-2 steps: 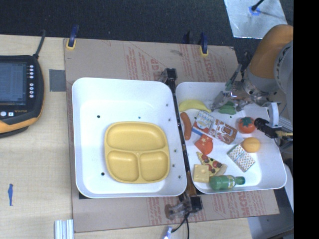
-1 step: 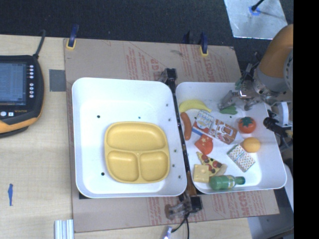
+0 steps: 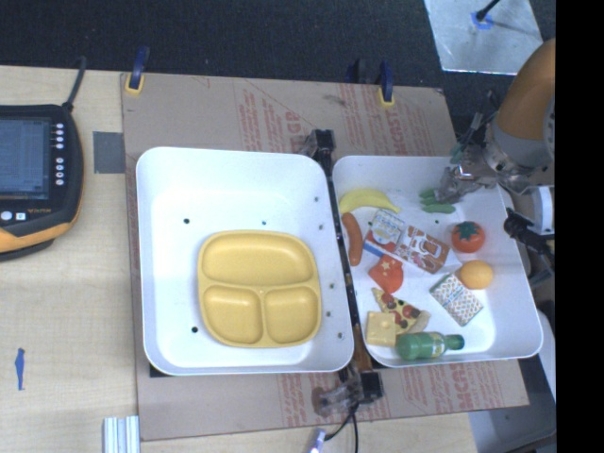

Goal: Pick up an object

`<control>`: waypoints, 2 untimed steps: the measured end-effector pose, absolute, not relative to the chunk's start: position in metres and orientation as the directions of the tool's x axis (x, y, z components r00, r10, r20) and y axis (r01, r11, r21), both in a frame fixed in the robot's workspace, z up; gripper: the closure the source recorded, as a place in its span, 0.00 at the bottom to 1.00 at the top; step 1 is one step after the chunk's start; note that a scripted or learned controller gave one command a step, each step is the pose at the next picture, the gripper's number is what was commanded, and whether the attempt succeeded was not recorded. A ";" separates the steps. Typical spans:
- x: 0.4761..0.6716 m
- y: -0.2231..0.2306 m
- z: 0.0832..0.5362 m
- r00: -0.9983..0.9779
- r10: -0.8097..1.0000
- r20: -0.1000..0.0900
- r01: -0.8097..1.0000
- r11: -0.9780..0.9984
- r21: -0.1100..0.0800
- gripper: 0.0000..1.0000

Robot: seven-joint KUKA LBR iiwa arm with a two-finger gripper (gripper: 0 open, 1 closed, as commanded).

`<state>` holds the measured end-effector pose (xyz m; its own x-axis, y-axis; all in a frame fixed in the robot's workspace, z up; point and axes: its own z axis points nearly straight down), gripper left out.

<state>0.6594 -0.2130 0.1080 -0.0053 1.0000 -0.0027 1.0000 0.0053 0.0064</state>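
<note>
Claw [image 3: 451, 185] over small green object [image 3: 436, 199], grip unclear, arm [image 3: 525, 102] cut off

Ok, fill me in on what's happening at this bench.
The grey KUKA arm with the orange band reaches in from the right, its gripper low over the far corner of the right white bin, beside a small green toy piece. Whether it grips anything can't be told. Toy food fills that bin: a yellow banana, a red tomato, a green bottle. The left white bin holds a yellow divided plastic tray.
</note>
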 end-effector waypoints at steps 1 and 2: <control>0.559 -0.211 0.117 -0.006 1.000 0.002 1.000 0.006 -0.004 1.00; 0.560 -0.200 0.117 -0.015 1.000 0.023 1.000 0.015 -0.009 0.00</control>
